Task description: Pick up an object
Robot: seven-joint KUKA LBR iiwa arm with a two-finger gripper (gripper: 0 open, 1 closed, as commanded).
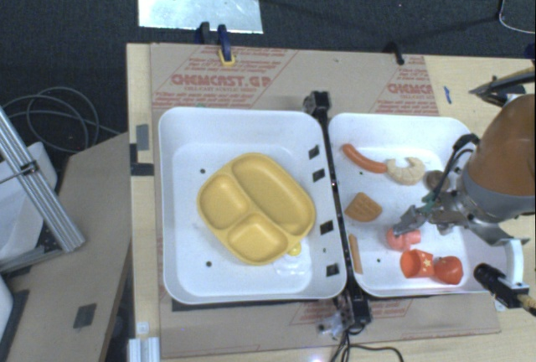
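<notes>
Left bin (180,184): holds one yellow tray (255,206) with three compartments, sitting about mid-bin, nothing in it that I can see.

Right bin (373,134): holds the candidates.
- Sausage (364,158), orange-red, far left of this bin.
- Pale curled piece (406,169), just right of the sausage, touching or nearly touching its end.
- Brown wedge (363,207), mid-left.
- Thin stick (355,253), along the near left wall.
- Small red piece (398,238), near centre, directly under the gripper tip.
- Red-orange pair (431,266), near side, two pieces touching.

Gripper (410,224): reaches in from the right, low over the small red piece. I cannot tell its state; the tip is blurred and dark against the bin floor, and I cannot see the piece between anything.

Arm (511,159): covers the right part of the bin.

Risks, as I judge them:
- The small red piece looks low and rounded; a descent slightly off centre could nudge it aside rather than capture it.
- The red-orange pair lies just beside the target on the near side; a wide approach could bump it or drag it along.
- A plunge too deep could strike the bin floor.
- A lift could come up with nothing, and I could not confirm it at this blur.
</notes>
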